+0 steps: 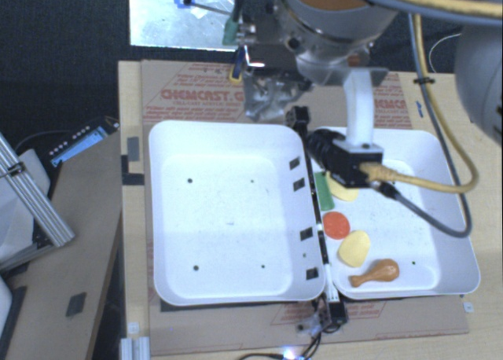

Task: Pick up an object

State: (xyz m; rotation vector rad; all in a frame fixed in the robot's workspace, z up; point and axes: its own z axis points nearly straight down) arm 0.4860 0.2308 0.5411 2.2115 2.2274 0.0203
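the grey metal hand (pixel 267 101) hangs at the worktop's (pixel 196 87) far edge, over the back rim of the left white bin (pixel 228 217); whether it is open or closed cannot be told. well apart from it, toward the near edge, the right white bin (pixel 440 217) holds a red round disc (pixel 336 225), a yellow lemon-shaped piece (pixel 354 247) and a brown toy drumstick (pixel 376 273).

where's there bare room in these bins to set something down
The left bin is bare from wall to wall. In the right bin, the floor toward its right wall is free. Crowded: the strip along its left wall, with green stick, red disc, yellow lump and brown drumstick.
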